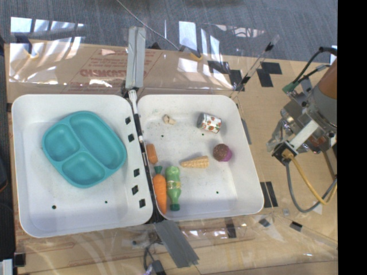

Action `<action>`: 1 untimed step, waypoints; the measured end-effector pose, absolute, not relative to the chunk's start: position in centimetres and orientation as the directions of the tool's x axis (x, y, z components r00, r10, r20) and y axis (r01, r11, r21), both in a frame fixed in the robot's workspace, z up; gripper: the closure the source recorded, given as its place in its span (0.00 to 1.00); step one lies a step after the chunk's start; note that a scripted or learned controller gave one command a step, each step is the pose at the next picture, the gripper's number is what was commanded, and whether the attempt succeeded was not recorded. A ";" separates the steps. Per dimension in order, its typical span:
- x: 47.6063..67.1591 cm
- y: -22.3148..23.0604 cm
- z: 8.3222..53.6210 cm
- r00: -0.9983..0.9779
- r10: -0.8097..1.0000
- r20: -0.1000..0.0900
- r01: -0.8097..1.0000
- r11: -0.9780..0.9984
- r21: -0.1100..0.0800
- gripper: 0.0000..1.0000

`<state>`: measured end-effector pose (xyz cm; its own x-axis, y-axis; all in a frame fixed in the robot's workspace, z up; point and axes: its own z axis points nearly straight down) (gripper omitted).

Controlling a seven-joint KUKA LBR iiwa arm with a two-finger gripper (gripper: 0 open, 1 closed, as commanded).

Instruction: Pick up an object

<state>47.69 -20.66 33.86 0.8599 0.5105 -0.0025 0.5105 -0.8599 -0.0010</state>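
Looking down on two shallow white bins set side by side. The left bin holds a teal divided plate. The right bin holds the loose objects: a small can, a purple ball, a corn cob, and a carrot touching a green bottle. The gripper hangs over the bench to the right of both bins, well apart from every object. Whether it is open or closed cannot be told.
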 end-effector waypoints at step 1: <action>47.6 -21.1 33.0 0.951 0.310 -0.004 0.310 -0.951 -0.003 1.00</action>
<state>47.63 -21.08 33.00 0.9507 0.3100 -0.0038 0.3099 -0.9507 -0.0032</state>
